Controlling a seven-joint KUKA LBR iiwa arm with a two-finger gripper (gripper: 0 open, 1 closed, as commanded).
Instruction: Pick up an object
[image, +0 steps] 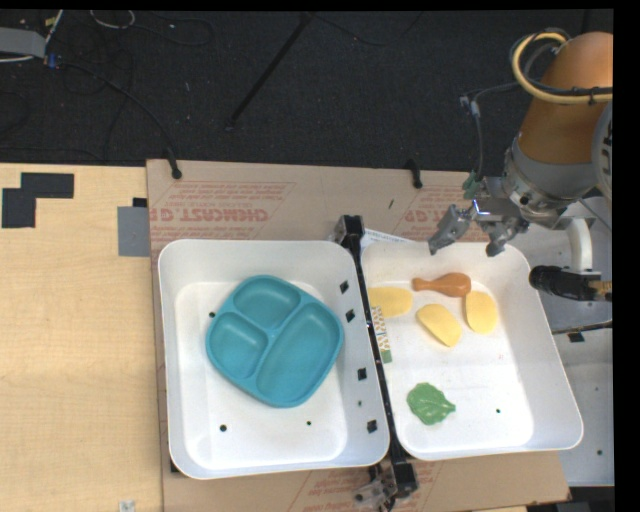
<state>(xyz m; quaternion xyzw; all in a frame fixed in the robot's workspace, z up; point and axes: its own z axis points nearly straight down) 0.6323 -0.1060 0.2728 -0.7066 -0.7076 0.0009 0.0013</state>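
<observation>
So the jaws (470, 232) are hanging over the back edge of the right bin (545, 395), spread wide apart with nothing between the two fingers. Just below and slightly left of them sits the brown drumstick (445, 285), lying flat near the bin's back wall. Right under that are three yellow pieces: one yellow slice (390, 301) off to the left by the divider, a second yellow wedge (439, 325) further down, and a third yellow piece (481, 312) almost straight under the jaws. A green leaf (430, 404) lies well below, toward the front. Far left of the jaws, the left bin (190, 420) holds a teal divided plate (274, 339).
</observation>
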